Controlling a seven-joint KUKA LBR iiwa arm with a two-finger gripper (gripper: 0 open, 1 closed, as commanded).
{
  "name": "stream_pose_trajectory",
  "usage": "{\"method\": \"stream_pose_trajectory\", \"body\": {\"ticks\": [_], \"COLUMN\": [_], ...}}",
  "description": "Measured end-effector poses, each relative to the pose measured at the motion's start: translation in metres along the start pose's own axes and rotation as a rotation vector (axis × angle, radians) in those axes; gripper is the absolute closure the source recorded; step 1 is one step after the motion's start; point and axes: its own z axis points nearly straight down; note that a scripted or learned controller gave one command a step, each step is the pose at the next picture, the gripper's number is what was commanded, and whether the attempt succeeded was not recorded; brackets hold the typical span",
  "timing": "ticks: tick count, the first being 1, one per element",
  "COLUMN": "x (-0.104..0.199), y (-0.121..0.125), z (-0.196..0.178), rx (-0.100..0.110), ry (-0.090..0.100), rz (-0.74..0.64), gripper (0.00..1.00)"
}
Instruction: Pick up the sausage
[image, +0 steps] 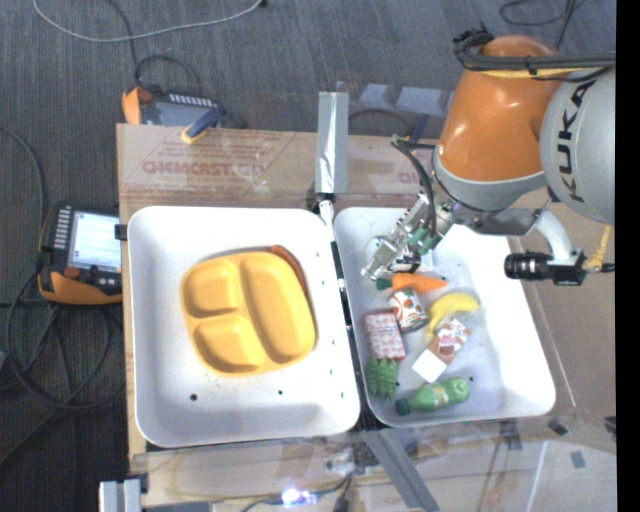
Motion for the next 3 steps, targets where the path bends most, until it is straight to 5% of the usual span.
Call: {"method": "stream_pose_trajectory", "body": {"ticks": [1,2,3], "x": [-0.014,-0.048,-0.031], "y": [0.095,0.09,0.117], "z": [-0.054,-0.055,-0.053], "rx": [-0.003,-0.002,-0.003], "ry": [-0.002,-0.003,-0.004], "rz": [-0.538,-0.811,-1.008], "gripper": [1.0,1.0,1.0]}}
